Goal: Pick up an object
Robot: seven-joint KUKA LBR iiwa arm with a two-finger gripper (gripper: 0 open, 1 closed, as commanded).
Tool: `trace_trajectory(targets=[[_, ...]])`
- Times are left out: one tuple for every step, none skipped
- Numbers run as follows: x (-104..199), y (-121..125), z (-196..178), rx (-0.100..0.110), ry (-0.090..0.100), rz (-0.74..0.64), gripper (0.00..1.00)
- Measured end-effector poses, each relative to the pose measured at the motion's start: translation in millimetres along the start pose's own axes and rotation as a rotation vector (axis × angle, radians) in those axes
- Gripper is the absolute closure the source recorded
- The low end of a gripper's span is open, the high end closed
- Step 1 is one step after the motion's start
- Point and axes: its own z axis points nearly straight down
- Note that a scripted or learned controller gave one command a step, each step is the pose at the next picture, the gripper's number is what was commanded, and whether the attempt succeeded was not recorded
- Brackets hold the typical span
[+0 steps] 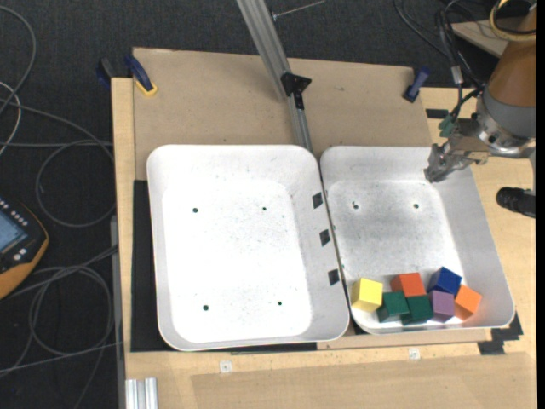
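Camera view, coloured blocks (415, 297) clustered in right bin's (477, 220) near edge

1. Two shallow white plastic bins are sitting side by side on the flat wooden bench (213, 92), the left bin (170, 228) touching the right bin (477, 220) along their inner walls.
2. A cluster of small cubes is lying in the right bin's near end: the yellow cube (369, 293) at the left, two green cubes (407, 307) just beside it, the red-orange cube (410, 283) behind them.
3. The purple cube (443, 303) is sitting right of the green ones, the blue cube (446, 279) behind it, the orange cube (467, 299) farthest right.
4. The two-finger metal gripper (436, 170) is hanging above the right bin's far right corner, well apart from the cubes.
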Motion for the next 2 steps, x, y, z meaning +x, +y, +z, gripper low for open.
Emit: trace_trajectory(targets=[[45.7, 6.7, 3.0, 0.004, 0.003, -0.004, 1.0], [90.0, 10.5, 1.9, 0.005, 0.003, -0.004, 1.0]])
